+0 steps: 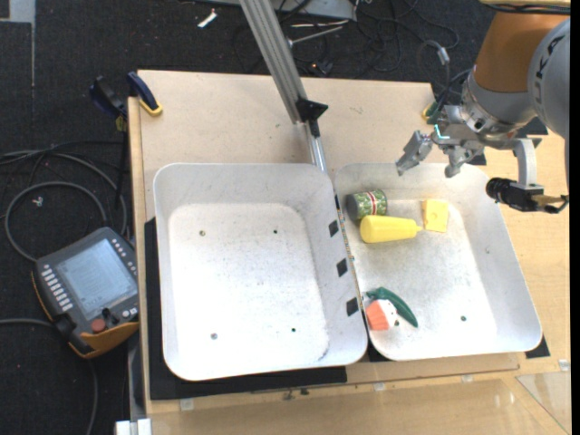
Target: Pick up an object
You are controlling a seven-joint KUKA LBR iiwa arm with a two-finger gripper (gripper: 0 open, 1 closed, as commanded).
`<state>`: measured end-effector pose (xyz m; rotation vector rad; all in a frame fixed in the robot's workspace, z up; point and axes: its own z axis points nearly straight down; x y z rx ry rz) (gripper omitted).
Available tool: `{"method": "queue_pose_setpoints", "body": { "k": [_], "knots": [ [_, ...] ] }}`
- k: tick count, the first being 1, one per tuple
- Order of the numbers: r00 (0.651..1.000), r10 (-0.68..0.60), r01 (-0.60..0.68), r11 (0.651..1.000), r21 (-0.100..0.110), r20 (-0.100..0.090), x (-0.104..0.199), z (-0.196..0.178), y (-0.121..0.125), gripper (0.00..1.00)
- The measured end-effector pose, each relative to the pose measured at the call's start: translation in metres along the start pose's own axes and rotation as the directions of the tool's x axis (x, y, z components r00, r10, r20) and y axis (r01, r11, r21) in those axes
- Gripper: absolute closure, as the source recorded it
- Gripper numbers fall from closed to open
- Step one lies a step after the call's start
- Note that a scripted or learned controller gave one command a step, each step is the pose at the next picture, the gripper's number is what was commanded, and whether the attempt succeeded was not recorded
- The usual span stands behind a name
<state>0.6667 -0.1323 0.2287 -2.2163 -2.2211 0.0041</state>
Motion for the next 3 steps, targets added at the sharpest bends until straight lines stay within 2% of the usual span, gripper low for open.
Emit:
{"method": "queue_pose_setpoints", "body": {
  "k": [1,2,3],
  "knots": [
    [1.0,-0.002,0.002,1.0,-0.004,0.002,0.0,-0.003,0.001,0.0],
    [1.0,-0.002,0.002,1.0,0.0,0.001,0.009,0.046,0.004,0.0],
    [1.0,0.004,-0.004,1.0,-0.003,0.001,0.0,0.095,0.001,0.0]
  ]
}}
